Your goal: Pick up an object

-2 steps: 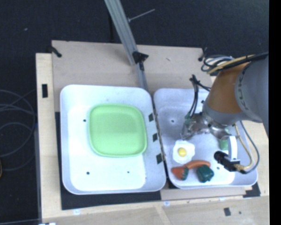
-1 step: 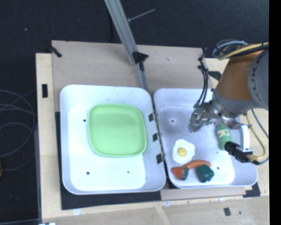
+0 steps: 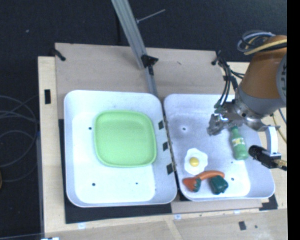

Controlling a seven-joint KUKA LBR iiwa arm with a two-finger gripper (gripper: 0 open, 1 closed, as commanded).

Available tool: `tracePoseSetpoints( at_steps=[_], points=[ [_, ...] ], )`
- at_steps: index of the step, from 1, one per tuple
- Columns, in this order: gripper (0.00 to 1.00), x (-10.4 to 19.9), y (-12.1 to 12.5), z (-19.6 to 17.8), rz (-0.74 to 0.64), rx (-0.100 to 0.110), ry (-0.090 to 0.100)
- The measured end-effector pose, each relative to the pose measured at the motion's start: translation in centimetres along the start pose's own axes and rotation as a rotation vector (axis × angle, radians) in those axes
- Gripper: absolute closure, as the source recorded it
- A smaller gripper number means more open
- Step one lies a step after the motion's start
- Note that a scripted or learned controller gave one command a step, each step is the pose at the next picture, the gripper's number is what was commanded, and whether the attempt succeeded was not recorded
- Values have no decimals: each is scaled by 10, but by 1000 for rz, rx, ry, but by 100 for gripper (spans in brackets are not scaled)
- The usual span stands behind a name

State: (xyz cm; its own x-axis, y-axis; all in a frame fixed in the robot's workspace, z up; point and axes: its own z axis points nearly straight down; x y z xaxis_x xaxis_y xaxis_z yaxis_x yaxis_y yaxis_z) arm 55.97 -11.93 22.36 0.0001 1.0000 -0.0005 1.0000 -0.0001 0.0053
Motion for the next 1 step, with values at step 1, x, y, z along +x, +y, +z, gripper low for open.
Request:
tracePoseSetpoints(
  at_steps=[1],
  points=[
    [100,-10,-2,-57,1,-1,-1]
  ],
)
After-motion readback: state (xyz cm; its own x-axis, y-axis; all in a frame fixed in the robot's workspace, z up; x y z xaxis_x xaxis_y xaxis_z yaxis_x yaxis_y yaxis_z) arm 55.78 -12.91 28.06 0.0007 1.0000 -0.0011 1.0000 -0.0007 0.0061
